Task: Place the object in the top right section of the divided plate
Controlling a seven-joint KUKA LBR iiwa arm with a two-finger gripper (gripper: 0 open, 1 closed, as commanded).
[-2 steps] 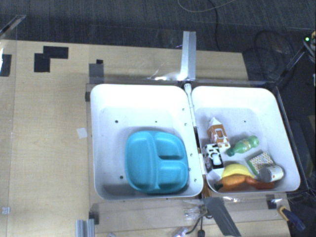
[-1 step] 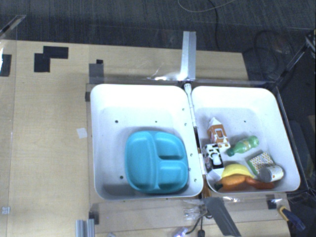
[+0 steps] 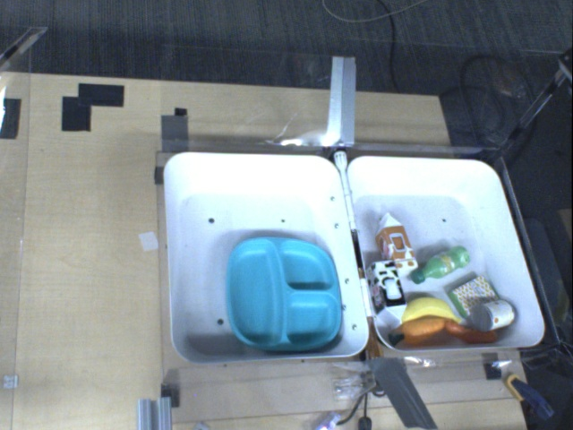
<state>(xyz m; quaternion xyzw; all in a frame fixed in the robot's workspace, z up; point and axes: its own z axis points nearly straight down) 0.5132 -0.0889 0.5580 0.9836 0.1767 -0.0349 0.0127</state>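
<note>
Two shallow white bins sit side by side on a pale wooden bench (image 3: 81, 267), meeting along a thin central edge. In the left bin (image 3: 192, 195) a light blue divided plate (image 3: 260, 298) lies flat toward the near side, slightly turned. It has one large section along its left and two smaller sections on its right. The top right section (image 3: 311, 270) is the small compartment nearest the dividing edge between the bins. All the loose objects lie in the right bin (image 3: 430, 182), clustered in its near half and well apart from the plate. A small orange and white carton (image 3: 394, 240) stands near the bin's left wall, with a black and white item (image 3: 387, 282) just below it. A green bottle (image 3: 441, 264) lies on its side to the right of the carton. Nearer the front wall, a yellow banana (image 3: 428, 309) rests touching an orange vegetable-like piece (image 3: 419, 329). To their right a patterned packet (image 3: 472, 288) lies beside a grey can (image 3: 496, 314). Which of these is the task's object cannot be told. The gripper's state cannot be told either. A metal post (image 3: 343, 97) rises behind the bins, black tape marks (image 3: 89, 104) show on the bench at the far left, and a thin cable (image 3: 376, 5) loops over the dark floor beyond.
</note>
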